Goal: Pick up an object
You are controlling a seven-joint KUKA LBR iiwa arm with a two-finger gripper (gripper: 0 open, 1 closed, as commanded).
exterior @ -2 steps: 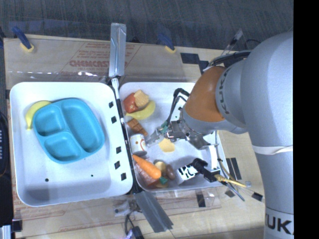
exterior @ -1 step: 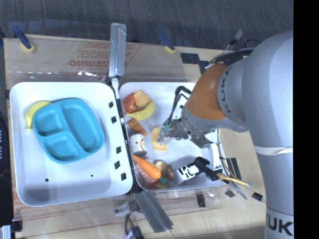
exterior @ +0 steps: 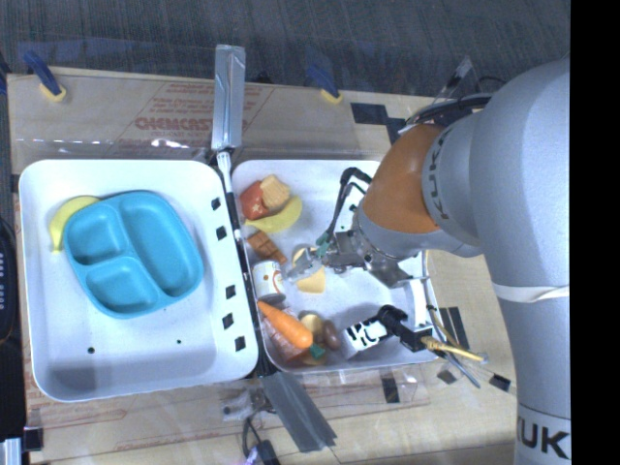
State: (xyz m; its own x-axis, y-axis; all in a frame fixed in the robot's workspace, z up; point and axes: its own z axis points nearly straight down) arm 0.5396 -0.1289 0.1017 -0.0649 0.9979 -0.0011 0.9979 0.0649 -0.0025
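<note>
Gripper [exterior: 312,255] low inside the right bin [exterior: 320,172], near its middle; whether it is released or clenched cannot be told from this angle, and nothing is seen held in it. A pale yellow wedge [exterior: 312,281] lies on the bin floor just below the gripper tip. To the left of the gripper, along the bin's left wall, lie a brown piece [exterior: 265,247] and a small white cup [exterior: 266,279]. Near the front wall an orange carrot [exterior: 286,325] lies beside a dark rounded item [exterior: 331,335]. In the far left corner a red fruit [exterior: 254,200] and a tan block [exterior: 275,191] rest against a yellow slice [exterior: 283,216]. The grey arm [exterior: 465,182] enters from the right. The left bin [exterior: 145,347] holds a blue divided plate [exterior: 136,250] lying over a yellow item [exterior: 66,216]. Both bins sit on the worktop [exterior: 97,434].
</note>
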